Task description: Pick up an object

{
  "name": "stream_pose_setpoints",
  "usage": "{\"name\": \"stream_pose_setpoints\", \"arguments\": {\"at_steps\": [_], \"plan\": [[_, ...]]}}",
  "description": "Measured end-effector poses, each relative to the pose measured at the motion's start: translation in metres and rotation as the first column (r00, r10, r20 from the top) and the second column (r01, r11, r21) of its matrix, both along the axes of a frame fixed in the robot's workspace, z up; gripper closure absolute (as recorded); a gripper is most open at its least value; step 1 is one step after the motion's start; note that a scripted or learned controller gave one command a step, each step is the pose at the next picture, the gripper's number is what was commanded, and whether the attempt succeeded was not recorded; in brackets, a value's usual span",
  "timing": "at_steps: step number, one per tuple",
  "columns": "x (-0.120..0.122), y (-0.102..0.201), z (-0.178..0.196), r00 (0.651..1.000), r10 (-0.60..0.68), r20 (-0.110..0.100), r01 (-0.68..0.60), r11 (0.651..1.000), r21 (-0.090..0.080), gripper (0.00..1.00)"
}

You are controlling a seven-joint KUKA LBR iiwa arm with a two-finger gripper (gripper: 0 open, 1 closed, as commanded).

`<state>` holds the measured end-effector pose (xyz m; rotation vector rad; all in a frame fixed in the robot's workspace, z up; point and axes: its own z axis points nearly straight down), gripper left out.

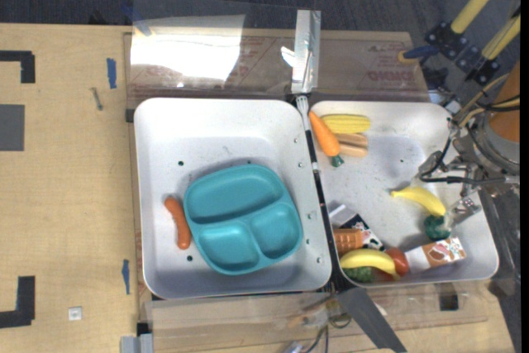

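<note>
Banana (pixel 420 198), yellow and curved, is lying in the right bin (pixel 388 146) near its right wall, with the gripper (pixel 459 193) hovering just beside it at the bin's right edge, its finger spread too hard to make out to tell. Sharing that bin are a carrot (pixel 325 135) and corn cob (pixel 345 124) at the top left, while a teal divided plate (pixel 241 217) is sitting in the left bin (pixel 165 128) beside an orange sausage (pixel 178 222).
</note>
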<state>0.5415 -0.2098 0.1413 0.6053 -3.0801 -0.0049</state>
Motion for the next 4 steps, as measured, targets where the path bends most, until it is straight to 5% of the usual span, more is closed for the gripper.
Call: {"name": "stream_pose_setpoints", "arguments": {"at_steps": [1,2,3,4], "plan": [[-0.026,0.008,-0.027,0.999,-0.029,0.044,0.029,1.0,-0.011,0.0],[0.029,0.014,-0.052,0.996,0.084,0.015,-0.084,0.996,-0.005,0.0],[0.085,-0.012,-0.053,0.963,0.269,0.014,-0.269,0.963,-0.005,0.0],[0.113,-0.014,-0.054,0.947,0.32,0.007,-0.32,0.947,-0.003,0.0]]}}
